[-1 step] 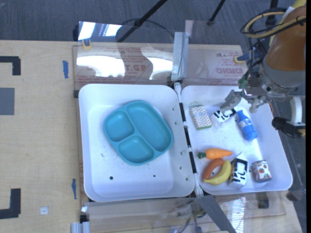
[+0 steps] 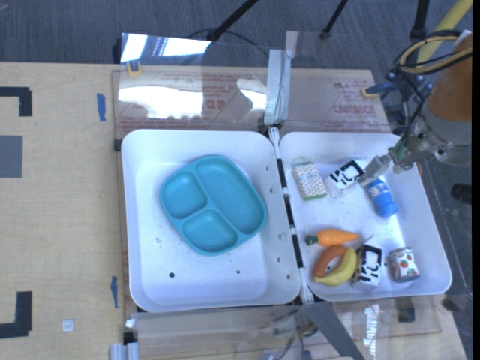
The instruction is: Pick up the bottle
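In the camera view, a pale wooden bench (image 2: 52,223) carried two white bins before a dark carpeted floor (image 2: 90,6). The left bin (image 2: 142,276) held a blue divided plate (image 2: 213,203). In the right bin (image 2: 431,238) lay the bottle (image 2: 382,197), upper right. The gripper (image 2: 386,165) angled down from the right, just above it; its grip could not be made out.

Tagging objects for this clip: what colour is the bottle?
Blue with a white cap end, the bottle shows in the camera view.
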Motion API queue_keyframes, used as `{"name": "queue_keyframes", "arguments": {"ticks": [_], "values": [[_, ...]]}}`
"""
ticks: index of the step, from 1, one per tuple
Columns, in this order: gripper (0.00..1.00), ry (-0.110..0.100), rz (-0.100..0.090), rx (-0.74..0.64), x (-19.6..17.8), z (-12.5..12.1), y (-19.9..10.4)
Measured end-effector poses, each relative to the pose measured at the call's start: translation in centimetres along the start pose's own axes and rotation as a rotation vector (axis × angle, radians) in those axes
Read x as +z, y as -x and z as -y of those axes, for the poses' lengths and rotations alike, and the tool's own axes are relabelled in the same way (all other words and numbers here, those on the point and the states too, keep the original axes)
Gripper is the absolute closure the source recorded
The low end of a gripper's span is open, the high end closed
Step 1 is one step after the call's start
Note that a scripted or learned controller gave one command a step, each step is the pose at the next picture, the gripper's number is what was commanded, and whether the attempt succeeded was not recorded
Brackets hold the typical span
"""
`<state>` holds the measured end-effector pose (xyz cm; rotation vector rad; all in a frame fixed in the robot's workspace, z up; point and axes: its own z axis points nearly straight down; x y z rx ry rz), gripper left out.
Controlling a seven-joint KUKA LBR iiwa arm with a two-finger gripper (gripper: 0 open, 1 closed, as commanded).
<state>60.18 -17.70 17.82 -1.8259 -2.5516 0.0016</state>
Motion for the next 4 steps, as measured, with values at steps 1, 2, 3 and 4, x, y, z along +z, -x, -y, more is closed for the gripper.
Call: {"name": "queue_keyframes", "arguments": {"ticks": [1,2,3,4], "values": [[0.0,0.004,-0.001,-0.028,7.8,0.2,4.0],[1.0,0.004,0.001,-0.026,7.0,0.2,4.1],[1.0,0.022,0.014,0.089,8.6,4.5,2.8],[1.0,0.002,0.003,0.302,-1.7,-2.8,-0.2]]}}
